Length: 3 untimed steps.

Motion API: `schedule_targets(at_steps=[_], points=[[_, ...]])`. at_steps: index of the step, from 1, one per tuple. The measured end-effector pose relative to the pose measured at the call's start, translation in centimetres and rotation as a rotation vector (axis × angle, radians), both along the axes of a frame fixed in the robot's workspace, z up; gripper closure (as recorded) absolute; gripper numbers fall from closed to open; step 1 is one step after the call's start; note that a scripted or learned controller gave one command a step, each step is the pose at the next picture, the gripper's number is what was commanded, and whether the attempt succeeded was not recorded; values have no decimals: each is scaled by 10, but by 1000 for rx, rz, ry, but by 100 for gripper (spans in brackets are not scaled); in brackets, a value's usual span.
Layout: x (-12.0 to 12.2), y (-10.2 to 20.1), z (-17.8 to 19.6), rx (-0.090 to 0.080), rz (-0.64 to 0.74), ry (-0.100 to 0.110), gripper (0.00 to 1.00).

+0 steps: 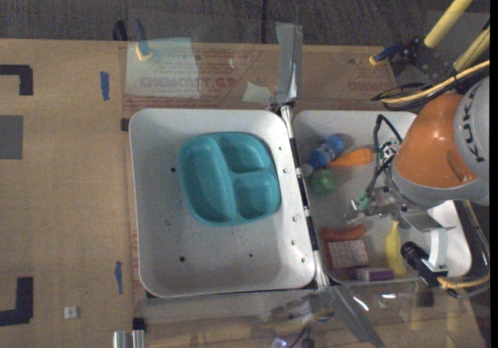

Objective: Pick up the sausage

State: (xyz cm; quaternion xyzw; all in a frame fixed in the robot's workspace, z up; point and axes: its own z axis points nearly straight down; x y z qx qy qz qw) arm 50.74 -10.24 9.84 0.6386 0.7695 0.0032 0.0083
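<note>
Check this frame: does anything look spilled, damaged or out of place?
Nothing stands out. The teal plate sits flat in the left bin; the sausage, carrot and banana lie loose in the right bin.

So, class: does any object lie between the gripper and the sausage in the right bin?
Nothing visible does. The gripper hangs just above the sausage, with bare bin floor between them. The banana lies to the sausage's right, off that path.

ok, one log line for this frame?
task: pick sausage | sausage: lying in right bin, near front | gripper: above right bin, beside sausage | grasp: none seen
</note>
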Motion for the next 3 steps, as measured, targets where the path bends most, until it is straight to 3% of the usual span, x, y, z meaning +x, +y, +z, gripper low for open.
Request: schedule_targets(at_steps=[1,2,3], points=[[0,0,0,0,1,1,0],[-21,5,-10,0,150,1,0],[-19,2,0,-3,145,-2,100]])
